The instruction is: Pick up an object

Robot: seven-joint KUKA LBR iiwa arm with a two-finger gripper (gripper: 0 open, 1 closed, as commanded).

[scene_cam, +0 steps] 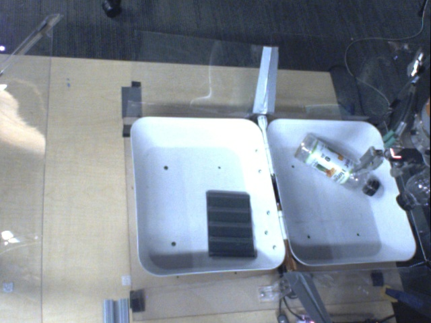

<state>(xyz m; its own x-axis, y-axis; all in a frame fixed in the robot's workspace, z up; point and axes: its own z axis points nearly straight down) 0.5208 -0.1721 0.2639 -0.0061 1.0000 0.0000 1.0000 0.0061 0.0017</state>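
**Ana:** What could the tool (372, 160) pick up?

**Ben:** The clear plastic bottle (328, 161). It lies on its side in the right bin (350, 247), near the back, turned a bit slantways. The tool is just beside the bottle's thin end.

**Ana:** Is the tool holding it?

**Ben:** I can't tell. The tool is blurry there, so I can't tell how wide it is open either.

**Ana:** Will the bottle be hard to grab?

**Ben:** I think it is light, smooth and slippery. It could roll away, and it may squash if squeezed hard. Best to pinch it across the middle, where the label is.

**Ana:** And the black ribbed block (230, 224) in the left bin (175, 140)?

**Ben:** It lies flat, low and wide. That looks harder to grip.
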